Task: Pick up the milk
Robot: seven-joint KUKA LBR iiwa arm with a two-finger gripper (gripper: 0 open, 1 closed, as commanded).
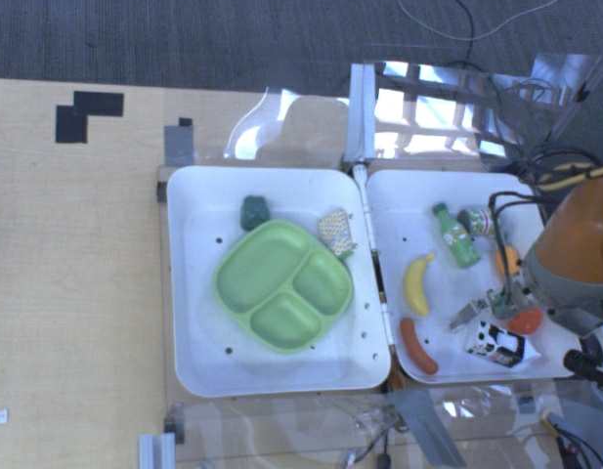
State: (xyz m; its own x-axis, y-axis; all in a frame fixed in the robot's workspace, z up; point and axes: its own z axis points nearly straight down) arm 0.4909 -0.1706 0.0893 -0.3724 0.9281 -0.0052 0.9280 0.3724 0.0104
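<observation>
1 milk carton (496,344), white with black patches, lies near the front right corner of the right bin (387,262), just below the gripper (485,308), whose fingers look spread. Beside it: banana (416,283), sausage (418,346), green bottle (455,234). 1 green divided plate (284,285) fills the left bin (184,291) on the pale wooden bench (76,291).

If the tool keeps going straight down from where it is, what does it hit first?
Most likely the milk carton, lying just below the tool in the right bin; height above it is unclear.
</observation>
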